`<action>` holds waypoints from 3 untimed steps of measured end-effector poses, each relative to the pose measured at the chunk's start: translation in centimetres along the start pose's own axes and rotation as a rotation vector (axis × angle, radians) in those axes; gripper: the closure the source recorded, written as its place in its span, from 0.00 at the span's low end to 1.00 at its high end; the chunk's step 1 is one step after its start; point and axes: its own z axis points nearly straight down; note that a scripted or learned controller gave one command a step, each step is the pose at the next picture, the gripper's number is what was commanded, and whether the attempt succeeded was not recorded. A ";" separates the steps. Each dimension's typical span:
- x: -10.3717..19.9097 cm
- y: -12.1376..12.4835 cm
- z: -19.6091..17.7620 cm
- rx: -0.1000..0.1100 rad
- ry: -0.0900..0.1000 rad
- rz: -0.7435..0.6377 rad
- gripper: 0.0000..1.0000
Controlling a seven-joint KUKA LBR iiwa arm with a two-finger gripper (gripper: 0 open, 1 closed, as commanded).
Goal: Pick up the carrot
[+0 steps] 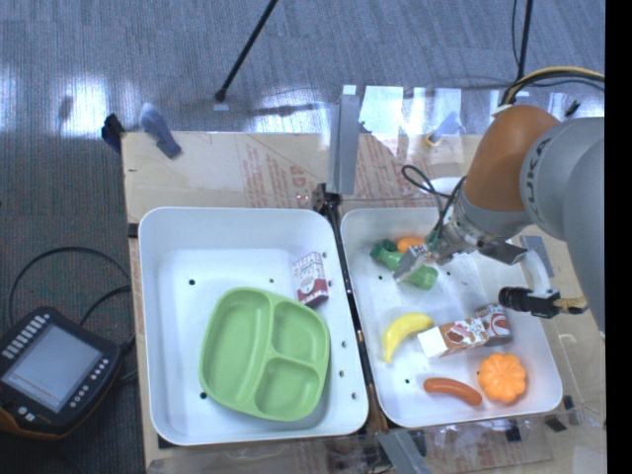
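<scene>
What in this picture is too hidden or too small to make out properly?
- Carrot: just a bit of orange shows in the camera view; the gripper covers the rest.
- Green items under the gripper: partly covered, so their shape is unclear.
- Small carton in the left bin: label too small to read.
- Box in the right bin: print too small to read.

Both white bins look like smooth, slightly glossy plastic, as does the green divided plate. The tabletop reads as matt brown cardboard with shiny tape. The banana and orange pumpkin look plastic; the milk carton printed paperboard.
</scene>
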 end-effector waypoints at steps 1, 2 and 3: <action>0.1 0.8 -2.7 -0.003 -0.002 -0.246 0.00; 2.6 1.5 0.0 0.001 0.001 0.038 0.00; 3.8 1.9 -10.1 0.000 -0.001 0.365 0.00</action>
